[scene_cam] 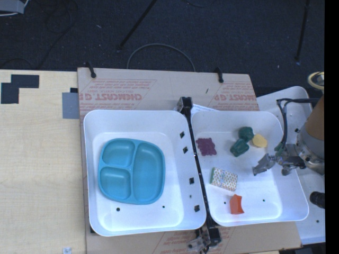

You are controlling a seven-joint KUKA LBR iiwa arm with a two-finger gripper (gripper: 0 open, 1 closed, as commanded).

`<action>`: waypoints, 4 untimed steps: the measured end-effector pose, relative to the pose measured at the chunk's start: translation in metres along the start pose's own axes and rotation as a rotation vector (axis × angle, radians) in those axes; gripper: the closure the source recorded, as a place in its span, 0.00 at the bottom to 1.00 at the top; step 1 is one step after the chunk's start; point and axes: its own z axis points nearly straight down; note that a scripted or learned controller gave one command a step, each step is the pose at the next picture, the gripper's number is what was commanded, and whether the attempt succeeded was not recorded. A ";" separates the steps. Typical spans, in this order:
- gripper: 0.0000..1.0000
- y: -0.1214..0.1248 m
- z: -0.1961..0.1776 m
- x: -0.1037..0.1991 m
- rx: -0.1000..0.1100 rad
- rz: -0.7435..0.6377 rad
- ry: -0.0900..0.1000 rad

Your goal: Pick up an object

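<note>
The right bin (275, 210) holds several small objects: a purple piece (206, 146), two dark green pieces (245, 133) (239, 147), a yellow piece (259, 141), a patterned flat pad (224, 179) and an orange-red piece (236, 204). My gripper (265, 165) reaches in from the right, low over the bin's right half. It sits just right of and below the lower green piece and the yellow piece, apart from both. I see nothing held in it.
A blue divided plate (131, 170) lies in the left bin (106, 126). A black divider with clips (192, 163) runs between the bins. Cardboard (159, 91) lies under them. Cables loop near the arm's wrist (283, 126).
</note>
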 end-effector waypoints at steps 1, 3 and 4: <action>0.00 0.003 -0.007 0.000 -0.012 -0.003 -0.002; 0.00 0.005 0.100 0.002 -0.014 -0.002 -0.003; 1.00 0.006 0.088 0.000 -0.015 0.002 -0.003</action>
